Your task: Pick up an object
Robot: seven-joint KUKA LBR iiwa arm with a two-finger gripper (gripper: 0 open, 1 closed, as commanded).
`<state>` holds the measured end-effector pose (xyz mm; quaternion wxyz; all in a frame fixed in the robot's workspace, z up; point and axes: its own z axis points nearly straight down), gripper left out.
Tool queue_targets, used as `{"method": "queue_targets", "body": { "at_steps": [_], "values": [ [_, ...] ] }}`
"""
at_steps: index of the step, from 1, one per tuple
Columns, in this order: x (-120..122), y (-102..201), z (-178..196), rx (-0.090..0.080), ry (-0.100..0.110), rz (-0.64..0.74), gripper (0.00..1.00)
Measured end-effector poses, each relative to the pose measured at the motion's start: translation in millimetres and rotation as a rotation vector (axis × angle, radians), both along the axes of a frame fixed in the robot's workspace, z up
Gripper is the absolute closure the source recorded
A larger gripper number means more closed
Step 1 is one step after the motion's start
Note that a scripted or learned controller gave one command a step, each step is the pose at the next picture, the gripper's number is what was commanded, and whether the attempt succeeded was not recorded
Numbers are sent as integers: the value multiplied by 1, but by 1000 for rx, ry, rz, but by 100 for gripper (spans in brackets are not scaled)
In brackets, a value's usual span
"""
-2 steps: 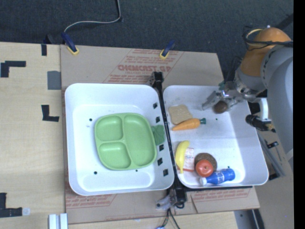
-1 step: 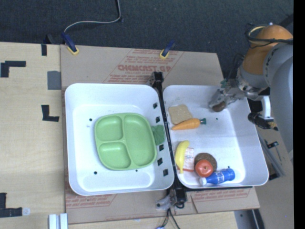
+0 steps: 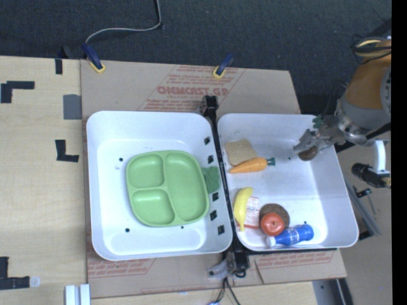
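Looking down at a slant, the camera sees a light wooden bench (image 3: pixel 38 189) with a brown cardboard sheet (image 3: pixel 184 91) lying on it, red print on its top. Two clamps with yellow tips (image 3: pixel 95 64) hold the far edge of the cardboard. Behind the bench the floor is a dark blue-grey carpet (image 3: pixel 254 18), and a thin white cable (image 3: pixel 137 24) runs over it. Some black tape marks (image 3: pixel 16 91) are on the wood at the left.

On the cardboard two shallow white bins stand side by side, touching in the middle. The left bin (image 3: pixel 105 132) bears a green divided plate (image 3: pixel 168 187) with three compartments.

The right bin (image 3: pixel 331 189) holds the objects. A piece of bread (image 3: pixel 240 151) lies near the dividing wall, and an orange carrot (image 3: pixel 249 165) lies just beside it. Nearer the front are a yellow banana (image 3: pixel 242 205), a red apple (image 3: pixel 273 223) on something brown and round, and a blue bottle (image 3: pixel 292 236) beside the front wall.

The grey arm with its orange band (image 3: pixel 369 88) comes in from the right. Its gripper (image 3: pixel 310 149) is over the far right part of the right bin, well apart from the objects. Whether its fingers are apart or together I cannot tell; it is too small and blurred.
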<state>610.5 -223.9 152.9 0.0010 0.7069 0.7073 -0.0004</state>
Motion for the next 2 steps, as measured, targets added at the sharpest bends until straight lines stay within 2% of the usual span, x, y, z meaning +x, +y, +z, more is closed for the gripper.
{"method": "queue_targets", "body": {
  "at_steps": [1,2],
  "values": [
    [1,70,49,2,0,2,100],
    [-31,129,48,2,2,1,100]
  ]
}}
